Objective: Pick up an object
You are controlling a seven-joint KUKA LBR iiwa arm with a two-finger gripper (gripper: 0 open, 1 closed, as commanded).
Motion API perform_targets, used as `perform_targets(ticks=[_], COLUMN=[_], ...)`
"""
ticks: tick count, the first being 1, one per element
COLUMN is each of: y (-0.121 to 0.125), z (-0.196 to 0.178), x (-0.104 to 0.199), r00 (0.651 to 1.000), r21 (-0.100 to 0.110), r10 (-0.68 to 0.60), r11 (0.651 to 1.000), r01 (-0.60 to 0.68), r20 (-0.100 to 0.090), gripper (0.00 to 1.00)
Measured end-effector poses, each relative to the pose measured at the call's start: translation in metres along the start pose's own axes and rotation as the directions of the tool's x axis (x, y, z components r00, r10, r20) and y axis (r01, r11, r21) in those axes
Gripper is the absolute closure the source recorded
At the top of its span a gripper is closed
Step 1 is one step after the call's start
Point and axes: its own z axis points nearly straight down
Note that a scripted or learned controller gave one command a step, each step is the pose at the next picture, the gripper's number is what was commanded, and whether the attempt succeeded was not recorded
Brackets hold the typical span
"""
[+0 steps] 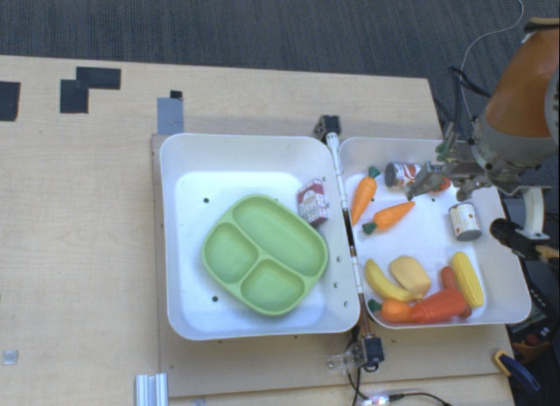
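My pincer (pixel 435 178) hangs low over the back of the right bin (pixel 516 304), right at a small can (pixel 401 174) lying on its side by the far wall. The can has a red and white label; its writing is too small to read. Whether my fingers are open or shut I cannot tell, since they blur into the can's end.

Just beside the can lie two carrots (pixel 362 196), one along the bin's left wall, the other (pixel 391 215) slanting toward the middle. A second little can (pixel 463 220) stands near my wrist, label unreadable. At the front are a banana (pixel 381 281), a potato (pixel 409 274), a corn cob (pixel 467 278) and a red-orange vegetable (pixel 430 308), packed close together.

In the left bin (pixel 175 220) sit a green divided plate (pixel 265 255) and a dark red packet (pixel 312 202) against the right wall, its print illegible.
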Motion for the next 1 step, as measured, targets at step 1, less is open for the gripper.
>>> perform_targets(ticks=[1], y=[-0.0053], z=[0.1321], x=[-0.0144], r00=[1.000], r21=[-0.004], r10=[0.002], r11=[1.000], r01=[-0.002], r20=[0.001], gripper=[0.00])
